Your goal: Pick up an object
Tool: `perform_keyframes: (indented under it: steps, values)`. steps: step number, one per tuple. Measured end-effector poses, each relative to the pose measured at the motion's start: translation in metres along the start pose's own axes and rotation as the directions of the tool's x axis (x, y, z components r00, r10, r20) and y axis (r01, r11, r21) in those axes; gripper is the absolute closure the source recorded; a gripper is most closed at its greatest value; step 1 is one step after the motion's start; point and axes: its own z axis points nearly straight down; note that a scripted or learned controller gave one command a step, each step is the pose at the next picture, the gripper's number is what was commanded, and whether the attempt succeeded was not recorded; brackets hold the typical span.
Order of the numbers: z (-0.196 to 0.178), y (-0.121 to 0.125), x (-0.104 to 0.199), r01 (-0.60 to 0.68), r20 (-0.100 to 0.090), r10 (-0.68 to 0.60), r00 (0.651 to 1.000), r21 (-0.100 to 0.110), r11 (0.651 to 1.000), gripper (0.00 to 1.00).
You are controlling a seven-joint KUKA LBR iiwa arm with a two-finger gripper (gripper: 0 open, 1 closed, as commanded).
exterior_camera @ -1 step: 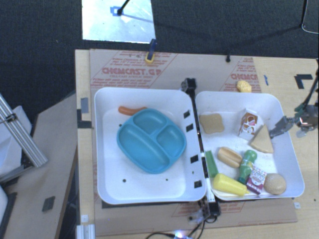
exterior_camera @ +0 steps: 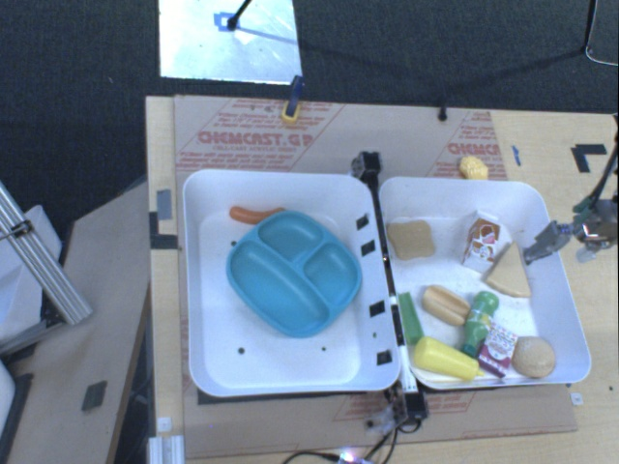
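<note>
We see bright, even overhead light, slight blue cast. Glare washes out shiny square metal sheet (exterior_camera: 229, 25) at top. Left shallow white plastic bin (exterior_camera: 280, 370) near clipping; shadows soft, faint. Dark textured floor (exterior_camera: 77, 66) noisy. Overall soft focus, small print unreadable.

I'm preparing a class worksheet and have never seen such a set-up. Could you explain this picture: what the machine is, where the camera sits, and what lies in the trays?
This is one photo from a camera fixed above a bench, looking down at a slant. The machine is a robot arm. Its gripper comes in from the right, near the right bin's edge, and I see nothing held in it. The left bin holds a blue divided plate and an orange sausage. The right bin holds toy food, including toast, a small carton and a green bottle.
</note>
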Motion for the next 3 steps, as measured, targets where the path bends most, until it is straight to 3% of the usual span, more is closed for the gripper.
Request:
perform_keyframes:
  steps: [1, 3]
  values:
    - [0.042, 0.001, 0.002, -0.002, -0.001, 0.002, 1.000, 0.003, 1.000, 0.00]
    - [0.162, 0.001, -0.009, -0.004, -0.002, 0.004, 1.000, 0.004, 1.000, 0.00]
